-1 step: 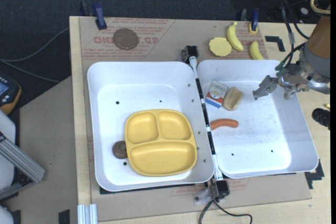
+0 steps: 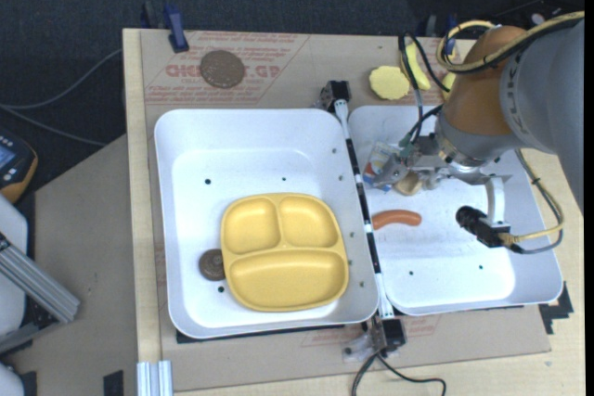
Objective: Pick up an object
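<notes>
Two-finger gripper (image 2: 401, 168) low in right white bin (image 2: 483, 278), grip state unclear; orange sausage-shaped object (image 2: 396, 219) just below it.

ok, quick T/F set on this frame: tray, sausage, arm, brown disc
1. The yellow divided tray lies in the left bin. True.
2. The sausage sits on the tray. False: it lies on the right bin floor.
3. The gripper is over the right bin. True.
4. A brown disc lies beside the tray's left edge. True.
5. The tray's compartments hold food. False: they look bare.
</notes>
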`<state>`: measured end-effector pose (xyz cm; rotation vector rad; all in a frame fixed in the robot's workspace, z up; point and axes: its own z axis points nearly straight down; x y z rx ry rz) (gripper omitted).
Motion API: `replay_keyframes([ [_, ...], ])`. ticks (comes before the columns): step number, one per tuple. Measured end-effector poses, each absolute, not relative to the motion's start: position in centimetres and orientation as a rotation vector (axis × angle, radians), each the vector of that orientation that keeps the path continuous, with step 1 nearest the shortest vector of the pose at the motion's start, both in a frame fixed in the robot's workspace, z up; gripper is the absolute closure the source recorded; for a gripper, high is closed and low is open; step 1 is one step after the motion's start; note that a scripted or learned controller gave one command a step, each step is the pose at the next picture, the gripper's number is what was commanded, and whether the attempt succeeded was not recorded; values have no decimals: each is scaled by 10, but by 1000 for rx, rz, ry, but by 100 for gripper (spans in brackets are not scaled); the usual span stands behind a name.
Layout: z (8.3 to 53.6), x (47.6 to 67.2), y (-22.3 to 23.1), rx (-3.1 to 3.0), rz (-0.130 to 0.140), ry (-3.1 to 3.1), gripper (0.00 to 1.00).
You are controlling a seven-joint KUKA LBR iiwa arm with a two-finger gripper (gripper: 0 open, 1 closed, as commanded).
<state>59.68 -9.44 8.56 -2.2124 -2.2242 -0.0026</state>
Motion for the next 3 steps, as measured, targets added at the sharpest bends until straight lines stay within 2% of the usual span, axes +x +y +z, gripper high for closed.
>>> replay_keyframes([
  [1, 89, 651, -99, -2221, -8, -2229, 0],
  [2, 90, 629, -116, -2229, -16, -2225, 0],
  [3, 102, 631, -117, -2231, -14, -2232, 100],
])
